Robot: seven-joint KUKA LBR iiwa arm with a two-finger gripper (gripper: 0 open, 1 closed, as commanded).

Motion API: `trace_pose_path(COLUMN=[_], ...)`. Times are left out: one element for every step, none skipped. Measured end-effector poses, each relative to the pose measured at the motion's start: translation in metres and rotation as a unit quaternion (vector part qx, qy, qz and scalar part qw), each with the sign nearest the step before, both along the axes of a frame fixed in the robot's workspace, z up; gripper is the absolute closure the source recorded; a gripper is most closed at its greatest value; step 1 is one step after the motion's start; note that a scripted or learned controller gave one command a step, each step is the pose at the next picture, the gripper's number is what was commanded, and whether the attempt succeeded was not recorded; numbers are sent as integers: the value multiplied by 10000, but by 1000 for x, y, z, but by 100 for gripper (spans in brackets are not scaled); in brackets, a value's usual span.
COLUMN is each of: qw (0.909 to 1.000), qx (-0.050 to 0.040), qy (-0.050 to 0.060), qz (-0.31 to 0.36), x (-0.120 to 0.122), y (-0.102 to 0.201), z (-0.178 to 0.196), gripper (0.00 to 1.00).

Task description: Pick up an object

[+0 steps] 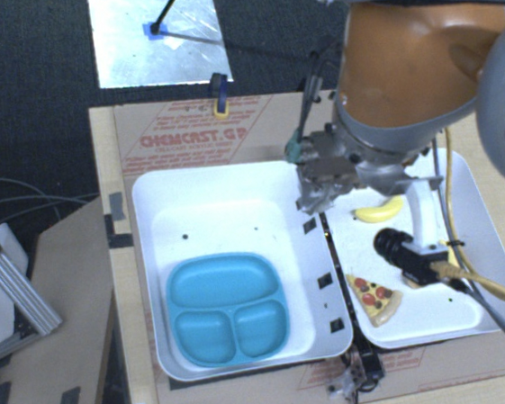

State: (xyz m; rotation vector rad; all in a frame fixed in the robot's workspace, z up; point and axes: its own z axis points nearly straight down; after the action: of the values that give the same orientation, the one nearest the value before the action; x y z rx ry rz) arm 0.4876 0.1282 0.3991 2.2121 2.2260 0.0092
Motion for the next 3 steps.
trace_pose_path(qw=[10000,10000,10000], qx=[3,6,8], qy=[-11,-22,-33], qz=[22,45,71], x=[1,1,2], y=[0,0,0], z=[11,21,32], gripper=[100,100,100])
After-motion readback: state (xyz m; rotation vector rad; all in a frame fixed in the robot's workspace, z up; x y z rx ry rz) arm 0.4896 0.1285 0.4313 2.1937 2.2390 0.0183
